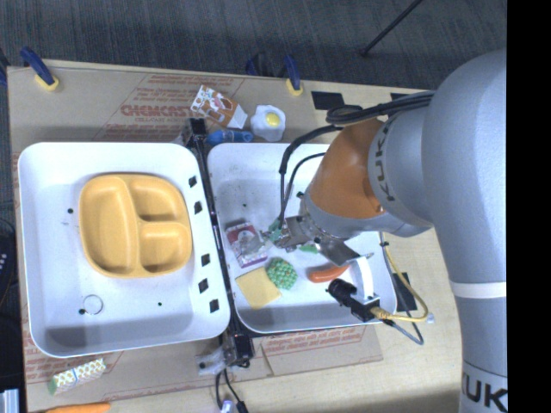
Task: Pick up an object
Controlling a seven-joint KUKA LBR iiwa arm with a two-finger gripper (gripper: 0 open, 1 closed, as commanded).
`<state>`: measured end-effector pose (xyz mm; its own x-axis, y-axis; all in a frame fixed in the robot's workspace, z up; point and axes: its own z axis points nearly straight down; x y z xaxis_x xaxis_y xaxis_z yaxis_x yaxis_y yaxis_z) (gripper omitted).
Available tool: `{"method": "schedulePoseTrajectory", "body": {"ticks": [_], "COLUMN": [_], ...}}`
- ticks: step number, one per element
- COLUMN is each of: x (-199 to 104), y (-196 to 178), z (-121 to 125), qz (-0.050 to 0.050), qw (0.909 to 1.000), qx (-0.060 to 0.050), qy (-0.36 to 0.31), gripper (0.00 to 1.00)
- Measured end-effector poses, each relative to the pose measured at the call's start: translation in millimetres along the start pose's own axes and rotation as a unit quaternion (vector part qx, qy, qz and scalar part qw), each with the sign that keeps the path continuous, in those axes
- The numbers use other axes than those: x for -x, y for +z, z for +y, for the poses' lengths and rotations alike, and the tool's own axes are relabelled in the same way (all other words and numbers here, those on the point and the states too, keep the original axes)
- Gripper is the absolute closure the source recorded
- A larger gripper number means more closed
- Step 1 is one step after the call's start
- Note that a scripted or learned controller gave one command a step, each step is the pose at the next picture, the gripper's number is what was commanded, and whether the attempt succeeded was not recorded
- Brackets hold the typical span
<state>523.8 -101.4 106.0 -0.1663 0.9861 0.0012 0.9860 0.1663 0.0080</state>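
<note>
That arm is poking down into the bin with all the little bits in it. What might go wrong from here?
The gripper hangs over closely packed things: a clear packet, a green knobbly ball, a yellow block and an orange carrot-like piece. It may catch two at once, or nudge them aside and come up with nothing. The flat packet may slip away.

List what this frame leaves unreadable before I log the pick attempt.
- Claw: in the camera view the arm's orange band and wrist cover it, so its state and any contact are hidden.
- Right bin: its far right part lies under the arm.
- Orange object: partly hidden under the wrist; its kind is unclear.
- Small packet: print too small to read.
- Green ball and yellow block: in plain sight, untouched.
</note>
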Motion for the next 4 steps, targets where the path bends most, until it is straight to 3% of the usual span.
{"method": "schedulePoseTrajectory", "body": {"ticks": [1, 2, 3, 4], "x": [-10.8, -14.6, -14.6, -13.4], "y": [9.5, 10.1, 10.2, -0.4], "z": [-41.0, -41.5, -41.6, -41.2], "qz": [-0.002, -0.003, -0.003, -0.003], "qw": [0.9973, 1.0, 1.0, 1.0], "qx": [0.003, 0.001, 0.001, 0.001], "qy": [0.074, 0.009, 0.009, 0.008], "gripper": [0.0, 0.0, 0.0, 1.0]}}
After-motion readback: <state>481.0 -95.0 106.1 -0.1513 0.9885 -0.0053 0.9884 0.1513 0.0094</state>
